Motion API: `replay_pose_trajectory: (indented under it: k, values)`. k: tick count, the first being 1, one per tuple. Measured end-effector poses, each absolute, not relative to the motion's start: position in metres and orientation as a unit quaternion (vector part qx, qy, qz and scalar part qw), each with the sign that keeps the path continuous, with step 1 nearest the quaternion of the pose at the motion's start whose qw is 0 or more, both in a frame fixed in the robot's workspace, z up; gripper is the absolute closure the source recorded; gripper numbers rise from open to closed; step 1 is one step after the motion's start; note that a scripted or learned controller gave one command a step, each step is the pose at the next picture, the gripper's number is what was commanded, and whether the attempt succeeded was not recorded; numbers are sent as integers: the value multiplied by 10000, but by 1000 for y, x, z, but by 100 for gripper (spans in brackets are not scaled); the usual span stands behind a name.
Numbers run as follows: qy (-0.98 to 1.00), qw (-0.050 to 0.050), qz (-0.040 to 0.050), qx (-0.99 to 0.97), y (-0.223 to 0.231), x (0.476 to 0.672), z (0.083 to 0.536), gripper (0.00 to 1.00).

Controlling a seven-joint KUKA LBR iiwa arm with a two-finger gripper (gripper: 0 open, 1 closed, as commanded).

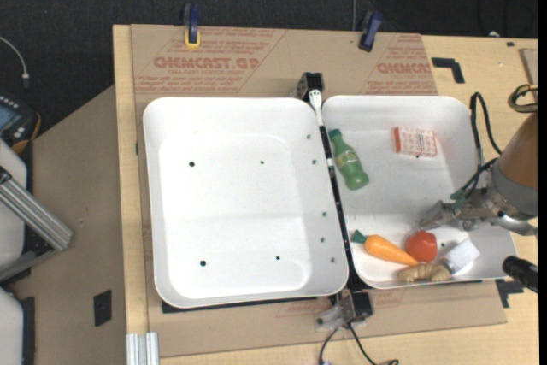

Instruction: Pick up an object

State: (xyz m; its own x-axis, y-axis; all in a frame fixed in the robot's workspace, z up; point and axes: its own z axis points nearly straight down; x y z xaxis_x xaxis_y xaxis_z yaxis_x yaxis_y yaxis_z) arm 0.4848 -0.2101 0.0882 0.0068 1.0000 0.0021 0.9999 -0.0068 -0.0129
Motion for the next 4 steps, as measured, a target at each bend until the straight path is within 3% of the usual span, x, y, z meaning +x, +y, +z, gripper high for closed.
replay_pose_trajectory:
  k: [1,2,3,4]
  values:
    - [-7084,24,-4,-7058,-164,495,84,0]
    - [-7066,13,5,-7076,-175,478,95,0]
    - [-7065,2,3,-7077,-193,479,84,0]
    - [-7065,-19,-2,-7077,-192,480,95,100]
